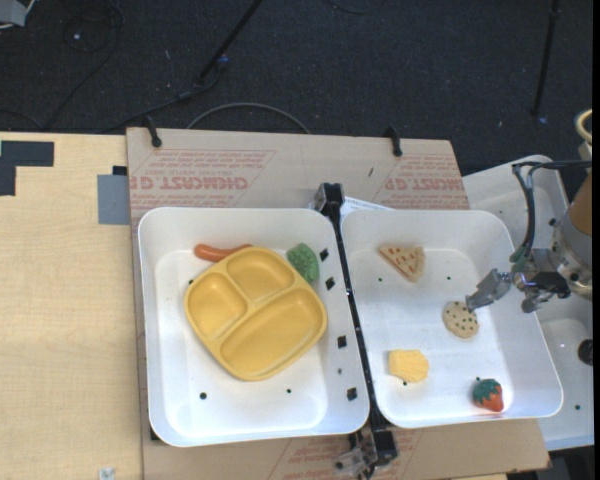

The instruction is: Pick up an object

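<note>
My gripper (507, 297) hangs low over the right side of the right bin (435, 230), open with nothing between its fingers. Its left finger (483, 293) points down toward a round chocolate-chip cookie (461, 320) and ends just above the cookie's upper right edge. A triangular waffle slice (404, 260) lies at the back of this bin. A yellow cheese piece (409, 365) lies toward the front. A red strawberry (488, 394) rests in the front right corner.
The left bin (170, 268) holds a yellow divided plate (255, 311), an orange carrot (220, 251) behind it and a green leafy piece (304, 261) by the divider. A black divider (344, 298) separates the bins. Cables run along the arm (570, 238) at the right.
</note>
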`<state>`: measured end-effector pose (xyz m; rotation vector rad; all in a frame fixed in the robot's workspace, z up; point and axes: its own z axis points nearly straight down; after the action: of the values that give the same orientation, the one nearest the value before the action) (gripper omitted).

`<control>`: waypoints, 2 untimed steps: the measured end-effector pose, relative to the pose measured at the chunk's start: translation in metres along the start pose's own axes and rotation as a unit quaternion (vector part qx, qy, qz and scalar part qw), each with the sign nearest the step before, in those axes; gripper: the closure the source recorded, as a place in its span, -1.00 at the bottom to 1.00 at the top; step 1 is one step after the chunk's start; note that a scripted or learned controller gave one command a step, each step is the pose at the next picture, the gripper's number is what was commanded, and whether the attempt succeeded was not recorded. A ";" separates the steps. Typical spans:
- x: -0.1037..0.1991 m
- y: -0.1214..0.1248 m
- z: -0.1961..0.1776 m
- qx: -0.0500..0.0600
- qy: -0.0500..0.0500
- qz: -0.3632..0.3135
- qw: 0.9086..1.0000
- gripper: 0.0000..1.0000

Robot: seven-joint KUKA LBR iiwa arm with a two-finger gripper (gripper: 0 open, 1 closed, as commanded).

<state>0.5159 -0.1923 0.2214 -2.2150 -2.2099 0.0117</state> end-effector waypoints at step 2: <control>0.005 0.002 0.038 -0.004 0.000 -0.001 1.000 -1.00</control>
<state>0.5175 -0.1869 0.1831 -2.2160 -2.2170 0.0048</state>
